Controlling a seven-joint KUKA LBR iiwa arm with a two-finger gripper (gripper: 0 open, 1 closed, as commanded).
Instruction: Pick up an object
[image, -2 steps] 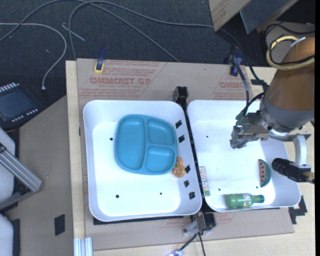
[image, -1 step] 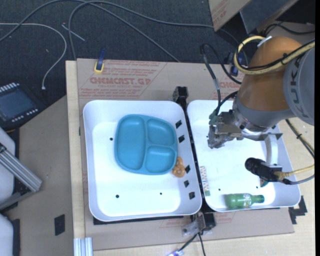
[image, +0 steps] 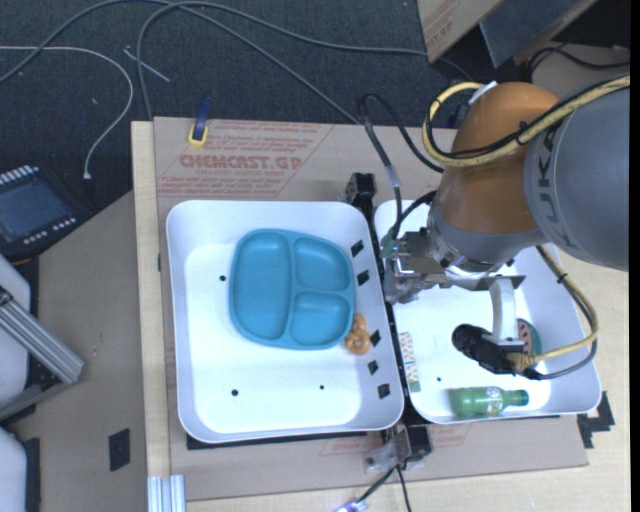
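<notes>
A green bottle (image: 485, 401) lies on its side near the front edge of the right bin (image: 570, 390), cap pointing right. A blue divided plate (image: 290, 288) rests in the left bin (image: 200, 350), and a small tan-orange lump (image: 357, 337) touches its lower right rim. My gripper (image: 405, 272) hangs low over the left side of the right bin, close to the wall between the bins, well behind the bottle. The grey and orange wrist above covers much of that bin.
A small patterned strip (image: 408, 362) lies by the right bin's left wall. Black clips (image: 372, 345) line the divide between the bins. Both bins sit on a cardboard sheet (image: 250, 160), with loose cables behind.
</notes>
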